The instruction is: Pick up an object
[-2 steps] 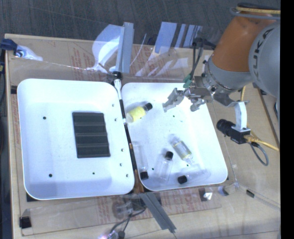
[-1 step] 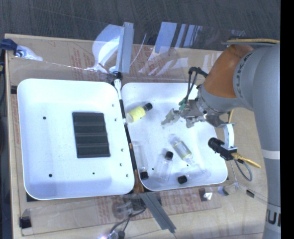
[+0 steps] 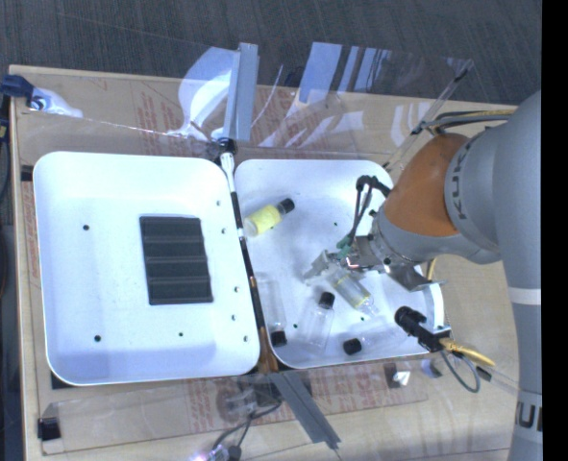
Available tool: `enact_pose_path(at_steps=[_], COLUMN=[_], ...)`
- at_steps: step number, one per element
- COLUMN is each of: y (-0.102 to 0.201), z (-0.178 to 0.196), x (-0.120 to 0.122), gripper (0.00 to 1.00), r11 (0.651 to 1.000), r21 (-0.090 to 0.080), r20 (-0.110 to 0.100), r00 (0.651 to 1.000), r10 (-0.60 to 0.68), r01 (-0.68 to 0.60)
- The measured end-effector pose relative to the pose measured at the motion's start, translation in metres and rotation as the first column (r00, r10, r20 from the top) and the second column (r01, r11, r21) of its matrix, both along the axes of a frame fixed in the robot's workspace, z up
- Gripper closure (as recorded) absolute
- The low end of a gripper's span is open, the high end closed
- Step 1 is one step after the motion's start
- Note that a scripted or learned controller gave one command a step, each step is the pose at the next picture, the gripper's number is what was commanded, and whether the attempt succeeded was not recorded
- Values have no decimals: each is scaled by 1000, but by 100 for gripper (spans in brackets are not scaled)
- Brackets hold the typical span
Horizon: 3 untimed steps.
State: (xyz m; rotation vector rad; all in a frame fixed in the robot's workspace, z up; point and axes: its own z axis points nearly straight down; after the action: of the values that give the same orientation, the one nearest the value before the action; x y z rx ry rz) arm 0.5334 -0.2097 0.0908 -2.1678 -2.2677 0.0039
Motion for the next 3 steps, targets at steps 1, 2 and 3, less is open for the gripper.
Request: enact_pose_path(at_steps=[1, 2, 3], y=[0, -1, -2], z=[2, 0, 154], x=[69, -13, -39], gripper=[0, 0, 0], r11=[998, 994, 982], r21=[-1, 1, -3], r20=[4, 1, 6], r00=[998, 994, 982], r10=[55, 109, 190], r01=[-55, -109, -190])
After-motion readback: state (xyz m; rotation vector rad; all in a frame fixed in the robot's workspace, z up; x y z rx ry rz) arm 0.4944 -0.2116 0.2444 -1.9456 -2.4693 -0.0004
